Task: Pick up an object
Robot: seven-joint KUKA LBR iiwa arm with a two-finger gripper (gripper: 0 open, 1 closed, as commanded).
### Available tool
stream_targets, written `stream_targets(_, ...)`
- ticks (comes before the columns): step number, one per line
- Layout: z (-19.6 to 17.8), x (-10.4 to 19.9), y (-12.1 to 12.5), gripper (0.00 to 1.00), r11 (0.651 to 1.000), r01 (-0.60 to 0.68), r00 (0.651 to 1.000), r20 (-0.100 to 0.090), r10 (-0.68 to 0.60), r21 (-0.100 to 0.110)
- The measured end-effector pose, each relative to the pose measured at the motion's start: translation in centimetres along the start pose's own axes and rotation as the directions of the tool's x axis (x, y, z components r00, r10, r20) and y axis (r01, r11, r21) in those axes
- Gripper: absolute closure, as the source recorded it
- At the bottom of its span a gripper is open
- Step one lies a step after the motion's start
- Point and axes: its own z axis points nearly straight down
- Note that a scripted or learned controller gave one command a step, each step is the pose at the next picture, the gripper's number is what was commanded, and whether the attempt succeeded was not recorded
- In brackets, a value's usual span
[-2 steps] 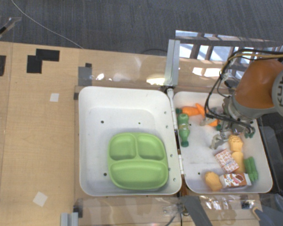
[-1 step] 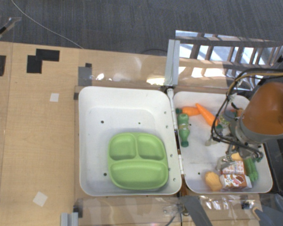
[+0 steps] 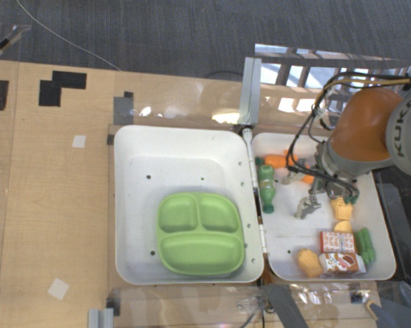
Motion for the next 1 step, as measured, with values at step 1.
stream_targets(1, 0.03, -4.89, 2.80, 0.00, 1.000, 0.024, 0.999, -0.025, -0.024, 0.001)
